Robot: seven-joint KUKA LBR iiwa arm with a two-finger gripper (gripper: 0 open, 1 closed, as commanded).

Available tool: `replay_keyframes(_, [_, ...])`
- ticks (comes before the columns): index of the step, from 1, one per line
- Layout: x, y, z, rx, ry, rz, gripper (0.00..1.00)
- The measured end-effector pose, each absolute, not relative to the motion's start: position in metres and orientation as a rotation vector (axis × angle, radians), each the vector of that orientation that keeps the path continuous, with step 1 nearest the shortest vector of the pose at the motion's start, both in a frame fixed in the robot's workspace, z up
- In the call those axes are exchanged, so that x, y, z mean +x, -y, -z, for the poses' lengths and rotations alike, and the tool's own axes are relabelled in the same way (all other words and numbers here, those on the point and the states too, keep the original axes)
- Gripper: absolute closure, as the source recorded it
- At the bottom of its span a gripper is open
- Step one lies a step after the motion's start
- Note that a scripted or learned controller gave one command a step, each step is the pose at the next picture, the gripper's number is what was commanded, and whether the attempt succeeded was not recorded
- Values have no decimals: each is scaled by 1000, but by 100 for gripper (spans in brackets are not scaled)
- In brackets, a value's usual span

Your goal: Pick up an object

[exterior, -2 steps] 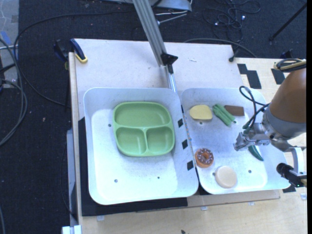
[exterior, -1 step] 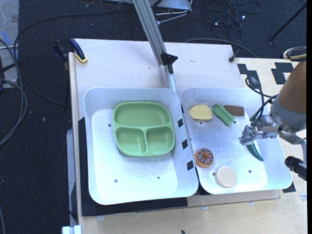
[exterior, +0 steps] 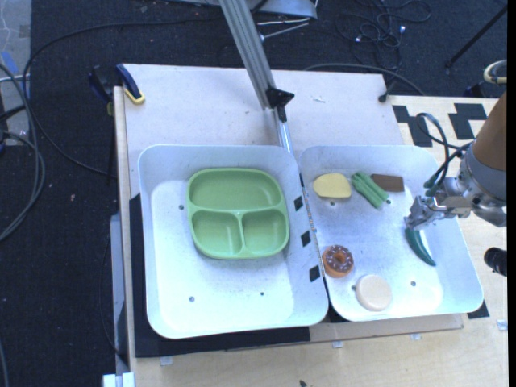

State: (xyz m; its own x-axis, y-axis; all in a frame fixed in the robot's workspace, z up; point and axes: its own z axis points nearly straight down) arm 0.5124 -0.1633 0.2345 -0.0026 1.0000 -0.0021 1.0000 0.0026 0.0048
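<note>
The dark green pepper-like piece (exterior: 422,247) lies on the floor of the right bin (exterior: 451,297), near that bin's right wall, and the hand (exterior: 421,216) sits right at its upper end. Whether the hand is apart or together I cannot tell, and nothing shows the piece between its tips. The piece looks like a small toy food: probably light, stiff and a little slick, long and tapered, so a hold across its narrow width near the middle seems safest.

Taking the pepper as the landmark, a round cream disc (exterior: 374,292) lies below and to its left, and a brown doughnut (exterior: 338,260) further left, near the bin's left wall. Up and to its left sit a green bundle (exterior: 370,190), a brown block (exterior: 389,183) touching it, and a yellow piece (exterior: 332,186).

Well to the left, the second bin (exterior: 161,297) holds a green tray (exterior: 239,213) with 3 compartments. Both bins are smooth white, so things could slide. They rest on the pale desk (exterior: 201,103); dark floor (exterior: 56,216) with cables lies beyond.
</note>
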Motion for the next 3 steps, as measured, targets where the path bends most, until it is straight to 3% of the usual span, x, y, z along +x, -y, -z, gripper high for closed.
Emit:
replay_keyframes(2, [501, 67, -234, 2215, -2231, -2, 100])
replay_keyframes(3, [505, 15, -223, 2216, -2231, 1, 100])
